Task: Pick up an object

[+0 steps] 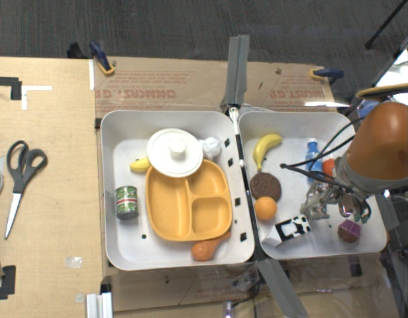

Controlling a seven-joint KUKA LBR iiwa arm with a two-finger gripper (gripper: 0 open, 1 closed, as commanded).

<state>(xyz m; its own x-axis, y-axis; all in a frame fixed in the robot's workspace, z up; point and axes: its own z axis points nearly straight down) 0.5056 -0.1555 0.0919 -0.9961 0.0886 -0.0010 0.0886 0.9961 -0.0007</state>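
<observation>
- Two shallow white bins sit side by side on a bench, seen from above.
- The left bin (111, 197) holds an orange divided tray (189, 207), a white lid (175, 152), a small green can (126, 202) and a yellow piece (140, 165).
- The right bin (293, 121) holds a banana (264, 148), a brown disc (265, 185), an orange ball (265, 208), a black-and-white toy (293, 228), a blue bottle (312, 152) and a purple block (350, 230).
- The gripper (318, 205) hangs low in the right bin, between the ball and the purple block; whether its fingers are spread or closed cannot be told.
- Nothing is seen between them.
- The black-and-white toy lies nearest, just below the gripper; it looks light and small, probably best pinched across its narrow middle.
</observation>
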